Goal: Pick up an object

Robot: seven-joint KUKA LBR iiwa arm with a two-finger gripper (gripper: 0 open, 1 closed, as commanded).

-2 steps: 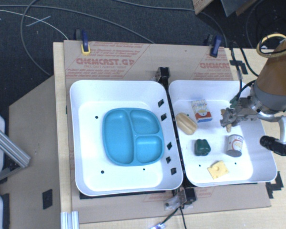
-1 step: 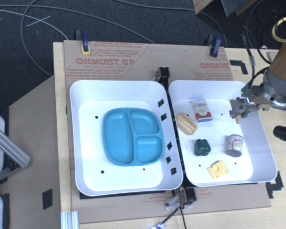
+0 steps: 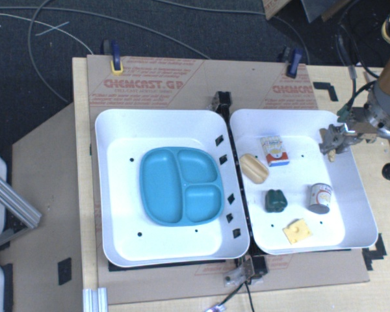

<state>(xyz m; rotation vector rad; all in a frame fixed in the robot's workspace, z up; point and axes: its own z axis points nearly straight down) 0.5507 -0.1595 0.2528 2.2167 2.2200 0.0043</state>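
The right bin (image 3: 351, 174) holds several small objects: a red and white box (image 3: 273, 151), a tan bread roll (image 3: 253, 168), a dark green pepper (image 3: 275, 201), a small tin can (image 3: 319, 197) and a yellow cheese wedge (image 3: 297, 231). My gripper (image 3: 332, 143) hangs over the bin's upper right edge, right of the box and above the can. Nothing shows between its fingers.
The left bin (image 3: 110, 194) holds a blue divided plate (image 3: 181, 185). Black clips line the seam between the bins. Blue clamps (image 3: 116, 56) hold the cardboard base at the back. Cables run across the floor at top left.
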